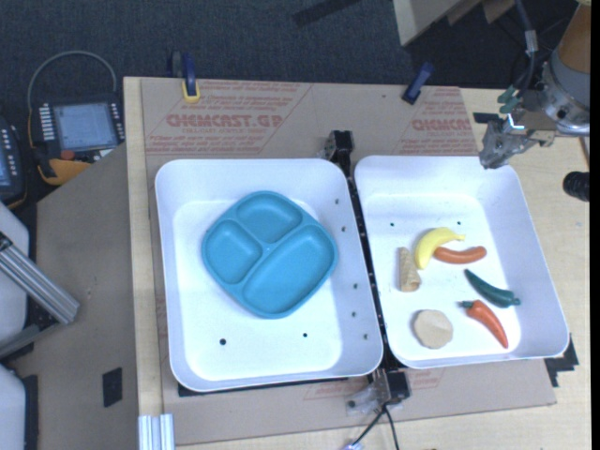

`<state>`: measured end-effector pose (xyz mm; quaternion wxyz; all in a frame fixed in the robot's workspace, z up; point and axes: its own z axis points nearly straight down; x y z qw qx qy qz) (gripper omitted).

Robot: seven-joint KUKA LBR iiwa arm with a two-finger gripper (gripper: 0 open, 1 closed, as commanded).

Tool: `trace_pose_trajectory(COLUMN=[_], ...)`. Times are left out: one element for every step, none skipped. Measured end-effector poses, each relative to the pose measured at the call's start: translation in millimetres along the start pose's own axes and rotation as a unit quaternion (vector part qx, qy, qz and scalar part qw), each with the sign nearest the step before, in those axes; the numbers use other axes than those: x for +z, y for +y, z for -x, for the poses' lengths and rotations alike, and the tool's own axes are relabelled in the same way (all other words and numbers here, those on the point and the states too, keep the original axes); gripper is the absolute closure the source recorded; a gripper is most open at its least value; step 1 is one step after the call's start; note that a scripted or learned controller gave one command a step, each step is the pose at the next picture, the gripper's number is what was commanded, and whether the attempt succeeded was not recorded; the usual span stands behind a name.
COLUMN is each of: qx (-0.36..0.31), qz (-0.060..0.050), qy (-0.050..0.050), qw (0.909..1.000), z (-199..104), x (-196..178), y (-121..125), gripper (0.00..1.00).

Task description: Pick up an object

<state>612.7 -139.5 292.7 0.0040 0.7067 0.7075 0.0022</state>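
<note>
Two shallow white bins side by side on a brown cardboard-covered bench [281, 101]. In the left white bin [187, 345]: one blue plastic divided plate [269, 252] with three compartments, lying flat near the middle. In the right white bin [534, 298]: six small toy food pieces, clustered toward the near half. One yellow plastic banana [433, 244], curved, touching or just beside one orange-red sausage-like piece [460, 255] on its right. One tan ridged stick-shaped piece [408, 269] just left of the banana. One dark green chilli pepper [491, 289] below the sausage, and one red-orange chilli pepper [487, 322] just below that, both slanted. One round beige disc like a biscuit [433, 329] at the near left of the group. Metal two-finger gripper [494, 154] poised over the far right corner of the right bin, well apart from all six pieces, nothing between the fingertips; fingers pointed down and drawn close together, though too small to tell open from clenched. One blue clamp with yellow tip [188, 76] and one dark blue clamp [416, 82] on the far edge of the bench. One handheld control pendant with screen [82, 127] off to the left.
</note>
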Motion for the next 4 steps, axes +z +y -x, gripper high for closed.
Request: trace_pose_trajectory(qx=[-0.002, -0.002, -0.002, -0.003], qz=[-0.006, -0.006, -0.006, -0.007], qy=[0.002, 0.002, 0.003, 0.002], qw=[1.0000, 1.0000, 1.0000, 1.0000], z=[-50, -103, -151, -209], x=[21, 41, 48, 64], y=[-10, -18, -37, -47], gripper=[1.00, 1.00, 1.00, 1.00])
